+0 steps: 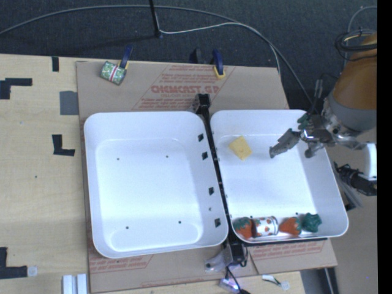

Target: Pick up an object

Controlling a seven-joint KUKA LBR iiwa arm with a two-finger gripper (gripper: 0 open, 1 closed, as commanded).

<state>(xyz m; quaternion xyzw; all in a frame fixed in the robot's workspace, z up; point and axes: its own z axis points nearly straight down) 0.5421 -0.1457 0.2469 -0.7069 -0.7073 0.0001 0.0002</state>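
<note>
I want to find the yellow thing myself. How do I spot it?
Look in the right-hand shallow white plastic bin. Near its far left corner lies a small yellow squarish block, alone on bare white. The other small things there, orange, white and green, huddle along the near edge.

You are seeing the arm (358, 72) being cut off by the right edge, so its upper links are lying out of sight. The gripper (297, 144) is showing dark fingers over the right bin (318, 182), but they are blurring together and you cannot tell how they are standing. The small toys (275, 225) along that bin's near wall are crowding each other, too small to name. The little green thing (113, 73) on the cardboard (177, 90) is staying too small to identify.
</note>
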